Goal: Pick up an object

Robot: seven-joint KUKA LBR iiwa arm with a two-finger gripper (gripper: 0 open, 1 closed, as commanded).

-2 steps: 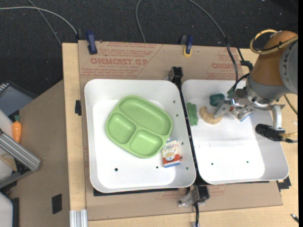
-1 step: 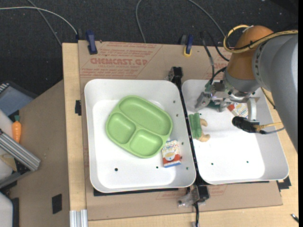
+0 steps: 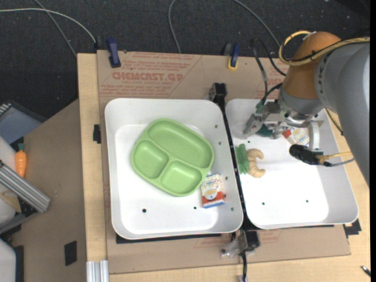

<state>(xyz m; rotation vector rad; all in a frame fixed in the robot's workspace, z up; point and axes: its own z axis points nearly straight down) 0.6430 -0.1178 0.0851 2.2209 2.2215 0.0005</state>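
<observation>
My gripper hangs low over the far part of the right bin, under the arm's orange band. A teal object lies right beneath it, partly hidden. Just right of that sits a red and white packet. A tan, curled pastry-like piece lies near the bin's left wall, beside a green strip. In the left bin there is a light green divided plate and a small red, white and blue carton.
A black piece with a cable sticks out from the arm over the right bin. Clamps and cables sit at the bench's far edge. The bins touch along the centre line.
</observation>
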